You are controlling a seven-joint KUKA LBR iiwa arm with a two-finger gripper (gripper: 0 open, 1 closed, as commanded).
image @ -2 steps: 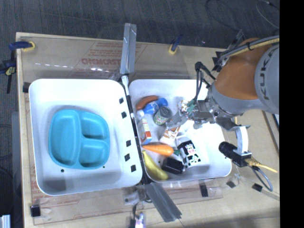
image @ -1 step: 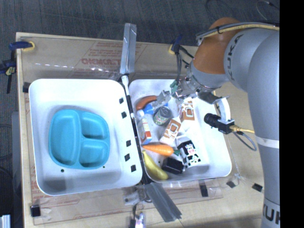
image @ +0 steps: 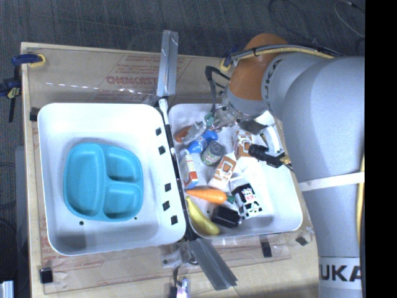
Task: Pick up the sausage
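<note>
Below me the bench (image: 93, 73) fills most of the frame, a pale wooden board with faint red printing along its upper part under a clear sheet. Two shallow white bins sit directly on it, side by side and touching along the middle. The left bin (image: 49, 166) takes the left and centre of the frame; the right bin (image: 282, 213) lies right of centre, partly under my arm. A grey metal bar (image: 167, 61) stands at the seam near the top, and a second grey bracket (image: 211, 266) at the seam near the bottom edge. A blue clamp (image: 25, 59) grips the bench's upper left corner
</note>
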